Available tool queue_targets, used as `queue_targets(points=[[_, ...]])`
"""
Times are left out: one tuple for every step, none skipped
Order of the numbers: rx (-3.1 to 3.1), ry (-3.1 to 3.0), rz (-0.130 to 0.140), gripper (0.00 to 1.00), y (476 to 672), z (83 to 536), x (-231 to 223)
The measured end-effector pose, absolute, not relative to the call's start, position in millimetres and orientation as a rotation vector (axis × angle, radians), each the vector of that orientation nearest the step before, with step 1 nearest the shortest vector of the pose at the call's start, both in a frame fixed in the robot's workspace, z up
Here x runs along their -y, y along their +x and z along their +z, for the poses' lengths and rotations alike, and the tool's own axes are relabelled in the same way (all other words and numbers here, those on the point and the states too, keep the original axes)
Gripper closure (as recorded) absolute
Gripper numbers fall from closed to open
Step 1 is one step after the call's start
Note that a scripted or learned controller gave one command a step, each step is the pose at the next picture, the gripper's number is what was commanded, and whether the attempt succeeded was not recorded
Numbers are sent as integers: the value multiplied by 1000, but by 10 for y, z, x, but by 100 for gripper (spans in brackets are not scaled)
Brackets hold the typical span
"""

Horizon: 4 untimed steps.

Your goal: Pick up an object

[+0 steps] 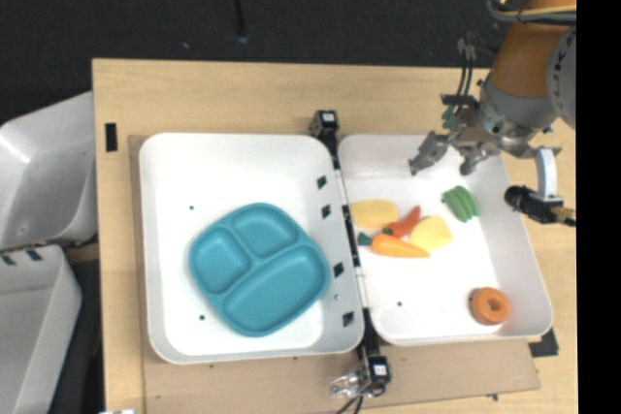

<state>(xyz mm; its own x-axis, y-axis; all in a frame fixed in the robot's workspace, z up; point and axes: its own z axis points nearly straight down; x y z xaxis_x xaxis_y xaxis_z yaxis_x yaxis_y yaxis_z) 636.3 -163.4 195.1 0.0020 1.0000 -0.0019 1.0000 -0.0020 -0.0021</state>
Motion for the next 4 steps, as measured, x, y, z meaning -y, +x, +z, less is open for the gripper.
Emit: queue_targets(points=[[2216,-2225,6,0,6395,1334,1683],[2220,-2231,-2,100,6415,1490,1695],[2228,-2223,-6,100,6408,2032,1607],[2229,-2225,-6,100,6383,2671,1667]])
